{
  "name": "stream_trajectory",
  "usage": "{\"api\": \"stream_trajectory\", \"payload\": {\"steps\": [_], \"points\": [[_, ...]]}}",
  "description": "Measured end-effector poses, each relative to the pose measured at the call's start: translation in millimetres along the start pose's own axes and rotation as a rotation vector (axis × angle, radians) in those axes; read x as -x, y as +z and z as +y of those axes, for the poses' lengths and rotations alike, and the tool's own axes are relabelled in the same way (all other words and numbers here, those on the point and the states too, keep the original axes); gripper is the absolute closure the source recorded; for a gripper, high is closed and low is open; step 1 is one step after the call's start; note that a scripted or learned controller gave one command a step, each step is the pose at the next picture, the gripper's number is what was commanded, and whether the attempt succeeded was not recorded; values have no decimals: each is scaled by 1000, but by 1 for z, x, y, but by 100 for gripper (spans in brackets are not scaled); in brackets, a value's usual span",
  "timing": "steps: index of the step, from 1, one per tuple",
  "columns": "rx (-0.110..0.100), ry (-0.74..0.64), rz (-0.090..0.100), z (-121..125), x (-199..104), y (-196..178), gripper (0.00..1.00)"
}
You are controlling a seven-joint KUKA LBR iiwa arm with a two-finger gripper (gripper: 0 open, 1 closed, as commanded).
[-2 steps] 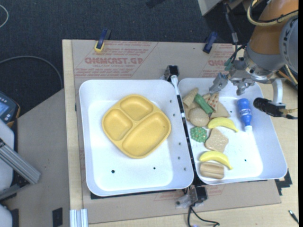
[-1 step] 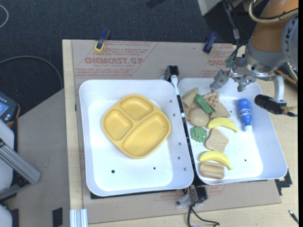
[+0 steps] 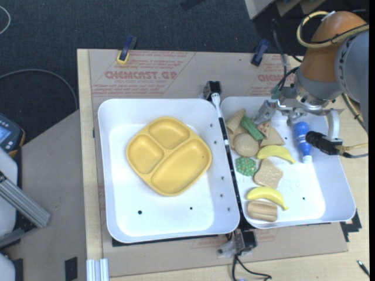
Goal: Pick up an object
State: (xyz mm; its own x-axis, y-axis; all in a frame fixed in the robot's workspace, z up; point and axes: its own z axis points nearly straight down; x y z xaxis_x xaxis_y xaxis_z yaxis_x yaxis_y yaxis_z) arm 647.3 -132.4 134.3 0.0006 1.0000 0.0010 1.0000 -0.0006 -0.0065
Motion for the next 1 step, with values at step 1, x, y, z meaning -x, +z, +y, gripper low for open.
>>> {"api": "stream_trajectory", "payload": {"steps": [1], "points": [[9, -1, 2, 3, -1, 45, 0]]}}
